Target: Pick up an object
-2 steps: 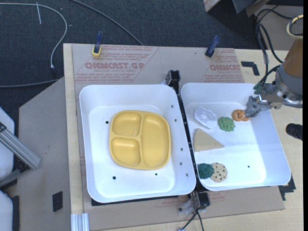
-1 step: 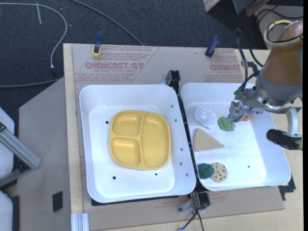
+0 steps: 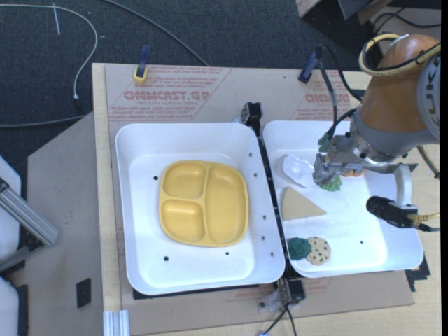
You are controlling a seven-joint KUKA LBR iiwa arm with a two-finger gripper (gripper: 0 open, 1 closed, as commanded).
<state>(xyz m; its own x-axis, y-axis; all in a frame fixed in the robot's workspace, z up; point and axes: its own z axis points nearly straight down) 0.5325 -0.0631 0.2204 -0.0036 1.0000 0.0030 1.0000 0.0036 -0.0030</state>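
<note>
We take the right bin (image 3: 399, 254) as our landmark. The tool (image 3: 327, 176) hangs over its upper middle, and just under the tool's tip we see a small green leafy piece (image 3: 331, 184) — touching or nearly touching it. We cannot tell whether the tool is wide or narrow, nor whether the green piece sits between anything, since the wrist hides that part.

Inside the right bin, toward its left wall, lies a small white cup-like item (image 3: 297, 168), just beside the tool. Below that, near the bin's middle, rests a pale tan wedge (image 3: 299, 206) lying flat. At the bin's lower left corner we find a round speckled cookie (image 3: 318, 250) with a dark green lump (image 3: 298, 247) touching its left side. A black cylinder (image 3: 387, 211) on the arm hangs over the bin's right part.

Left of the right bin, across the shared walls, the left bin (image 3: 133, 187) carries a yellow divided plate (image 3: 204, 203) in its middle — three compartments. Both bins sit on the bench (image 3: 175, 89), whose board shows red lettering above them.
</note>
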